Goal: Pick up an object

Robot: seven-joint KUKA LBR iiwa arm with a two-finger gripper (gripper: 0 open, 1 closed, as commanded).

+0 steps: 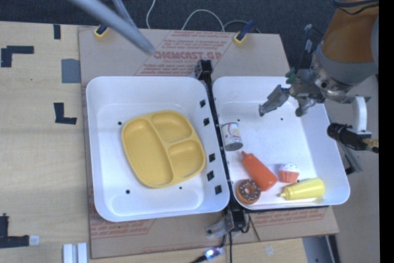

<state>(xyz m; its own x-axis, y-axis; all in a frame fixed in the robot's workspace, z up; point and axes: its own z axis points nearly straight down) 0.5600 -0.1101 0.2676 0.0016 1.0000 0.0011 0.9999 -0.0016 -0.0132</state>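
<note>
Bottle, donut, cupcake crowded together

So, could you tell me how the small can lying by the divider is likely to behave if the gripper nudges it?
The small can looks cylindrical and seems to lie on its side, so it would probably roll on the right bin's smooth floor. Its rounded, glossy surface may slip between fingers. It looks rigid, unlikely to deform.

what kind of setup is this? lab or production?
Most likely a lab grasping test bench: two white bins clamped side by side on a cardboard sheet, toy food such as a donut and cupcake, and the arm's hand above the right bin.
</note>
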